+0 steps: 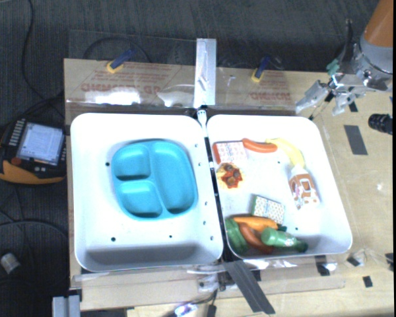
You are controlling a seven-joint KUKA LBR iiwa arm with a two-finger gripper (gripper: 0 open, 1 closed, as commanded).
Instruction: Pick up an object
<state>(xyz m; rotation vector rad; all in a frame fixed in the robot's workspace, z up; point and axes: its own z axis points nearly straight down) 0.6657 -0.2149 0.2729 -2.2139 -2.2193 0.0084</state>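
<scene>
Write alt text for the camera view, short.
Two white bins side by side: the left bin holds a blue tray, the right bin a clutter of toy food and small packets. The gripper hangs above the bench beyond the right bin's far corner.

A turquoise three-compartment tray lies in the white left bin. The white right bin holds a red-orange sausage, a yellow banana, an orange carrot, a green bottle and a checkered packet.
</scene>
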